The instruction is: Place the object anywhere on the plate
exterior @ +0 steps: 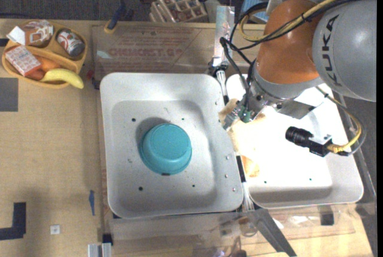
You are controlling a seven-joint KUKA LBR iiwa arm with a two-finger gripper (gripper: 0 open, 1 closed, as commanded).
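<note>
A KUKA arm hangs over the right bin, its end effector low at the bin's left edge beside pale, blurred objects. Whether it is open, or holding anything, cannot be told. The teal plate sits upturned in the left bin, well apart. An unsecured item could drop crossing the divide, or slide off the plate's domed back.
</note>
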